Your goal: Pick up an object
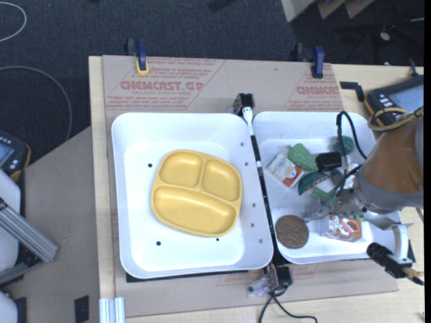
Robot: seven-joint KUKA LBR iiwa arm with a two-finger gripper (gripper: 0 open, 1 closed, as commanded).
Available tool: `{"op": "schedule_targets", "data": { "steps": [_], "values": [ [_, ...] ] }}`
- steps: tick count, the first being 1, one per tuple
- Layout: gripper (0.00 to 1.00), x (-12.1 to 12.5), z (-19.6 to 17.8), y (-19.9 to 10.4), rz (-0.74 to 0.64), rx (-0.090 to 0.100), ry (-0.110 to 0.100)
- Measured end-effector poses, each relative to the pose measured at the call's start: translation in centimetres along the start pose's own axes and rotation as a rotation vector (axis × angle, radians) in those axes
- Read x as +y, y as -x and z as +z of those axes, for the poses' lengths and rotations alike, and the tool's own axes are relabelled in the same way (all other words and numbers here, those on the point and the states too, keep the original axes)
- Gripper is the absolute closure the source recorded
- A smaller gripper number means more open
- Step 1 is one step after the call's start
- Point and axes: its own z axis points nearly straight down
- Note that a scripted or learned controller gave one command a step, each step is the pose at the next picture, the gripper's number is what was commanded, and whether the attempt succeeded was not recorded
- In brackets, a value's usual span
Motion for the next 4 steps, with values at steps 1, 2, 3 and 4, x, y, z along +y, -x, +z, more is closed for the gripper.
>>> {"op": "schedule_targets", "data": {
  "steps": [1, 2, 3, 4],
  "values": [
    [0.00, 0.00, 0.00, 0.00, 0.000, 0.000, 0.000],
    [0.00, 0.00, 0.00, 0.00, 0.000, 0.000, 0.000],
    [0.00, 0.00, 0.00, 0.00, 0.000, 0.000, 0.000],
    [0.00, 0.00, 0.00, 0.00, 0.000, 0.000, 0.000]
  ]
}}
